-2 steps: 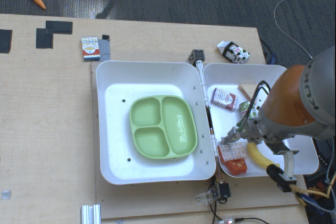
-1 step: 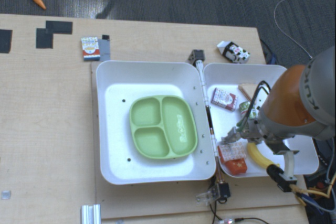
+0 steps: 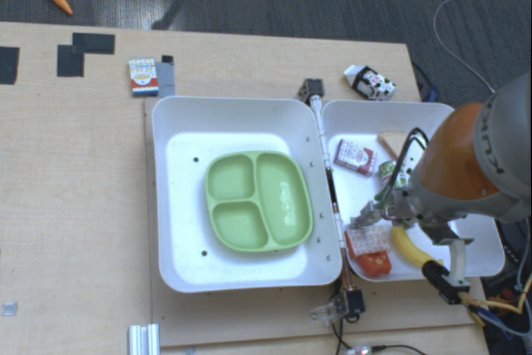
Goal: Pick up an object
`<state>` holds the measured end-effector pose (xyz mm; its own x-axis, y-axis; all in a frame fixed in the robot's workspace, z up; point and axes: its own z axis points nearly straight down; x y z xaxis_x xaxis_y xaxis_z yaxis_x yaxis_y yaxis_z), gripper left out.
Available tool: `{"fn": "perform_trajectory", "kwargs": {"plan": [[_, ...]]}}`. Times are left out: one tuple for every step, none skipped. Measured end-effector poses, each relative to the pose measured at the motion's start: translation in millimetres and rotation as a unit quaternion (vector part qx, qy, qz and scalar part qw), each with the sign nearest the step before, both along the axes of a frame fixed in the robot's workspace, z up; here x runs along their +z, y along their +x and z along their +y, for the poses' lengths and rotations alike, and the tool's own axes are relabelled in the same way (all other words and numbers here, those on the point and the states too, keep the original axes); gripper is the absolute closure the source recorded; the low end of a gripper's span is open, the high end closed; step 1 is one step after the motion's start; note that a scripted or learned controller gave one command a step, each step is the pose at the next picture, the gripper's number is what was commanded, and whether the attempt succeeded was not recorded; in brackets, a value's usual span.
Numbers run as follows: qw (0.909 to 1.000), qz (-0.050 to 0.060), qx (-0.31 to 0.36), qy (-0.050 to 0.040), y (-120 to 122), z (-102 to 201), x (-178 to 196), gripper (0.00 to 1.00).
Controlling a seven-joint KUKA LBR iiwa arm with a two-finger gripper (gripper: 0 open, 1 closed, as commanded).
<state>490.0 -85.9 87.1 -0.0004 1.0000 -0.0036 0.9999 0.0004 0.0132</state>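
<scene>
Currently, pincer (image 3: pixel 376 214): low in right bin (image 3: pixel 482 258), opening cannot be told.
Objects: banana (image 3: pixel 407 246), red-white packet (image 3: pixel 366 243), tomato (image 3: pixel 376 263) beneath arm; carton (image 3: pixel 355 155) beyond.
Left bin (image 3: pixel 179 179): green divided plate (image 3: pixel 258 201).

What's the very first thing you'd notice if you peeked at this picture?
The light green plate with three sections, sitting in the left white bin. Next comes the big grey and orange robot arm reaching over the right bin, where a yellow banana and a red packet lie.
</scene>
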Motion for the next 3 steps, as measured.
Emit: {"fn": "perform_trajectory", "kwargs": {"plan": [[1.0, 0.0, -0.001, -0.0008, 0.0, 0.9, 0.0, 0.0], [1.0, 0.0, 0.001, 0.0007, 0.0, -1.1, -0.1, 0.0], [1.0, 0.0, 0.001, -0.0005, 0.0, 0.5, 0.0, 0.0]]}}
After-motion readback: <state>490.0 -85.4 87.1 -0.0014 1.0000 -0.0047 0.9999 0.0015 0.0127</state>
